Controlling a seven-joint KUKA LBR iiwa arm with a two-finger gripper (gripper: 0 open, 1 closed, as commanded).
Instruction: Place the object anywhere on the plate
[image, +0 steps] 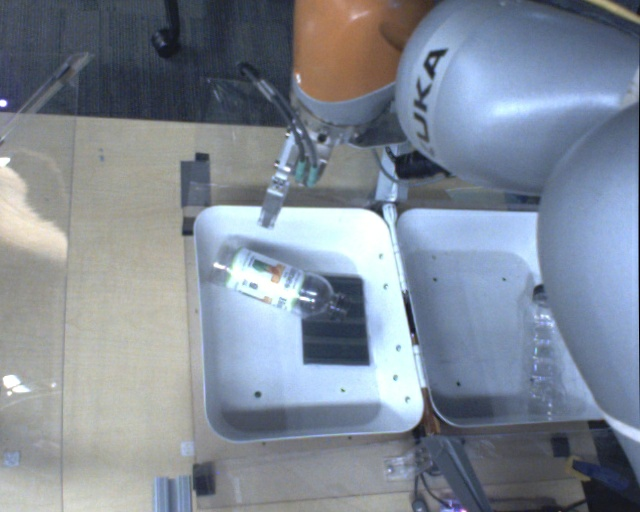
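Grey and bulky, the KUKA arm (520, 110) lay closest to the lens, filling the upper right and sweeping down the right side, with its orange band (345, 45) at the top centre above the wrist. Below the jaws and to their right sat the right bin (470, 400), partly hidden under the arm; a clear, crinkled plastic item (541, 350) lay against its right wall, too blurred to name. Directly beneath the jaws spread the left bin (300, 410), white and shallow, its far rim just under the fingertips. Both bins rested on the pale wooden bench (110, 300), which stretched away to the left of the jaws.

Inside the left bin, below and to the right of the jaws, lay the plate (337, 340), a flat dark rectangle on the bin floor. The bottle (272, 281), clear with a white label and some orange and green print, lay on its side below the jaws, tilted across the bin; its cap end rested over the plate's upper left corner while its body lay on the white floor.

The gripper (285, 190) hung above the bin's far rim, well apart from the bottle. Its fingers (272, 208) pointed down and left, and whether the jaws stood apart or together could not be told. Nothing showed between them.
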